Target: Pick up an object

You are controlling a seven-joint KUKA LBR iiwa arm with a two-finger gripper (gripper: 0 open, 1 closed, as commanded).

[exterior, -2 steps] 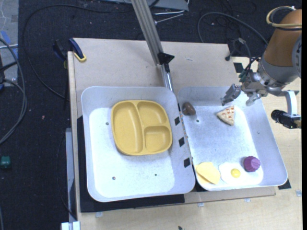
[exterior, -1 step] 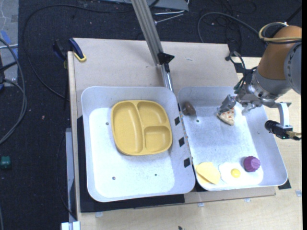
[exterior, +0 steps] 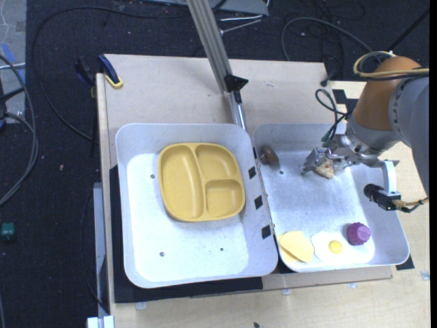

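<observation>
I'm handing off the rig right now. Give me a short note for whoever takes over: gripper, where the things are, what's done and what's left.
Gripper: low in the right bin, at a small tan object; whether it has a grip can't be told from here.
Right bin also has a brown object near its upper left corner, and a yellow piece, a toy fried egg and a purple object along the near edge.
Left bin: yellow divided plate.
Done: arm is at a target. Left: confirm the grasp and lift.
</observation>
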